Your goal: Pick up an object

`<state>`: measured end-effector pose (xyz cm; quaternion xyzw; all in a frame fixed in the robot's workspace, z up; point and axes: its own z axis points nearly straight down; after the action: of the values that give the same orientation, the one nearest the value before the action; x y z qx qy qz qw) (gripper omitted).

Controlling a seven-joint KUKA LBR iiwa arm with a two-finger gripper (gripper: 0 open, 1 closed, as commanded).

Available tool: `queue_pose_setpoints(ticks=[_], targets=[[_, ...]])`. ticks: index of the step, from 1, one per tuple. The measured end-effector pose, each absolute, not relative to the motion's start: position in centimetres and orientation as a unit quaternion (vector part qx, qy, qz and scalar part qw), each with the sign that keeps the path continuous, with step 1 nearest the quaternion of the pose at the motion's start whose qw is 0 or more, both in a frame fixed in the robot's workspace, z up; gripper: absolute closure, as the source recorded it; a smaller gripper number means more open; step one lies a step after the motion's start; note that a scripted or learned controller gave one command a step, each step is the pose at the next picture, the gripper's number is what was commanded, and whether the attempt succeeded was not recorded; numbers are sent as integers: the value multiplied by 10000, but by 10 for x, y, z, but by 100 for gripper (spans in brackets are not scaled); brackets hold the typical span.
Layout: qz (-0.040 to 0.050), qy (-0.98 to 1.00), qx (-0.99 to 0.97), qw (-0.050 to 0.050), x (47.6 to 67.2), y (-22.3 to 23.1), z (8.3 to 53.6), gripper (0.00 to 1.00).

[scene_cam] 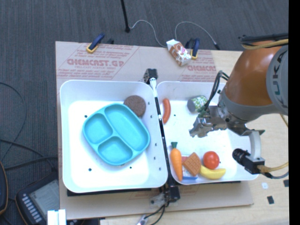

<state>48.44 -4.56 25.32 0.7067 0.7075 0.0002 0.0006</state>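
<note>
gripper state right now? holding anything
gripper: over the right bin, nothing visibly held; open or closed cannot be told.

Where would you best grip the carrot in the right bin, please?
Probably across the middle of the carrot, coming straight down. It lies lengthwise, green top away from the bench's front, with the bin wall on one side and a cracker close on the other.

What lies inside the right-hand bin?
Right bin holds a sausage, carrot, cracker, tomato, banana and a greenish item. The arm covers the rest.
</note>
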Motion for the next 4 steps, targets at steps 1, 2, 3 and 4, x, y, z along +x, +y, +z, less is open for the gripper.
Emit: queue_pose_setpoints(ticks=[1,2,3,4], targets=[[-6,7074,7069,-1,507,42,254,100],[-11,7075,7067,-7,483,82,215,100],[-9,7073,7069,-5,483,81,216,0],[-14,7063,7079,2,501,-16,184,0]])
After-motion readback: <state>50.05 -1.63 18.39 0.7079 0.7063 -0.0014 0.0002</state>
